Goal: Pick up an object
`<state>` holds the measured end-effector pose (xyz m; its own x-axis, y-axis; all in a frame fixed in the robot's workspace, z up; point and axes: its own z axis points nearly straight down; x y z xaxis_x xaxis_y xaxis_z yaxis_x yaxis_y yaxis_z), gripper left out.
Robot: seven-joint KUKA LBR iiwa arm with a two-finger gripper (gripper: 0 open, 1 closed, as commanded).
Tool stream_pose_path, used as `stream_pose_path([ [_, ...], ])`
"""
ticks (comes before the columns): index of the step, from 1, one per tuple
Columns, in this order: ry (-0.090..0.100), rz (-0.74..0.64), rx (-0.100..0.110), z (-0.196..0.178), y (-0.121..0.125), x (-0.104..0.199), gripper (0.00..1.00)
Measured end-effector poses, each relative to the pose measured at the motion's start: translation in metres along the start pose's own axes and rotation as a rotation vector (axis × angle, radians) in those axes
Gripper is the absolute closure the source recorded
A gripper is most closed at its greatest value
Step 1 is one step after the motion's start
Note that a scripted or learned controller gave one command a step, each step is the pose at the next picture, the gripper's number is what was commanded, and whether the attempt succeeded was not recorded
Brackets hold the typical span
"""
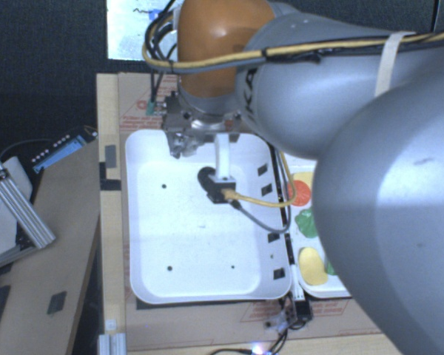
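Surface [59, 272]: pale bench carrying two white bins side by side
Left bin [177, 235]: shallow, white floor with a few small dark specks
Hand [183, 143]: poised over the far edge of the left bin; cannot tell whether open or closed, or whether it has hold of anything
Arm [370, 124]: grey with an orange band, covering much of the right bin
Right bin [325, 293]: holds the red object [301, 192], then the green object [306, 222], and the yellow object [312, 265] nearest the camera, all well apart from the hand

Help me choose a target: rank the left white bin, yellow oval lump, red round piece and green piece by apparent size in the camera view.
1. left white bin
2. yellow oval lump
3. red round piece and green piece: unranked, they look alike and the arm partly hides both.
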<state>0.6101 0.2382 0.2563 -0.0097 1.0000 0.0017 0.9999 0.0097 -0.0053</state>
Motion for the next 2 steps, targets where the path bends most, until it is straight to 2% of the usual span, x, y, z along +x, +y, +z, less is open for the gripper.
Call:
stream_pose_path([
  [1, -0.008, 0.012, 0.015, 0.137, -0.087, -0.055, 1.0],
  [2, 0.007, 0.004, -0.024, -0.102, -0.077, -0.032, 1.0],
])
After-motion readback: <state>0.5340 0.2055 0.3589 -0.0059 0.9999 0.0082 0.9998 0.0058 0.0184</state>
